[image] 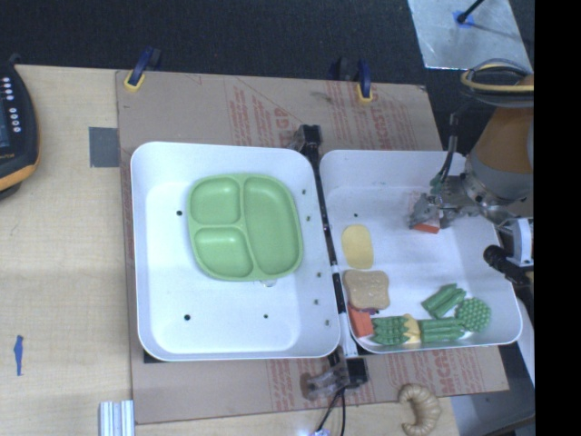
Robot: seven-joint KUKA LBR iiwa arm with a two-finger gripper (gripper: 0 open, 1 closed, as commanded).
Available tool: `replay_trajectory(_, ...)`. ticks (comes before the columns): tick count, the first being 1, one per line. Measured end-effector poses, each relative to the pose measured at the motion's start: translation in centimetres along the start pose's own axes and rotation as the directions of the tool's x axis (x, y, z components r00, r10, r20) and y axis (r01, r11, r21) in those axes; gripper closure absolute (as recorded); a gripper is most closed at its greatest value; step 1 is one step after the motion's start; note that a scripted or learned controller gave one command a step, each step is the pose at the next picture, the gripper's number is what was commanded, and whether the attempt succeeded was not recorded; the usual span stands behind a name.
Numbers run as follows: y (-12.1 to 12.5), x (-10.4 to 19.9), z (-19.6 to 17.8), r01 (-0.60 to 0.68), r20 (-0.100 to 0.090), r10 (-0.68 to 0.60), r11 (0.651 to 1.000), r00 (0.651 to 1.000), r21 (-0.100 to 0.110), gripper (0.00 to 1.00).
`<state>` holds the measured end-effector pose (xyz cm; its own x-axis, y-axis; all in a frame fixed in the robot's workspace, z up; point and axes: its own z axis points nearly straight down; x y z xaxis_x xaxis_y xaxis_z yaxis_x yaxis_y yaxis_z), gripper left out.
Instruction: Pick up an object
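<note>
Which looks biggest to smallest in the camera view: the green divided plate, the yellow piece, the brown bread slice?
1. green divided plate, by far the largest, in the left bin.
2-3. brown bread slice and yellow piece, both in the right bin: they look about alike, too close to rank.

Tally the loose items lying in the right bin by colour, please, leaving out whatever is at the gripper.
Green: 4, namely bean pods, round bumpy piece, long bundle, flat strip
Yellow: 1, oval piece
Brown: 1, bread slice
Orange-red: 1, small piece
Total: 7
</note>
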<state>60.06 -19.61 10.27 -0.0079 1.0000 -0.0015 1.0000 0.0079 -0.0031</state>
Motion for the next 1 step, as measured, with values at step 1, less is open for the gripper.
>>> replay_trajectory(1,-3.68,7.29,-4.33,0.003,-0.004,-0.003,1.000,1.000,0.002,1.00)
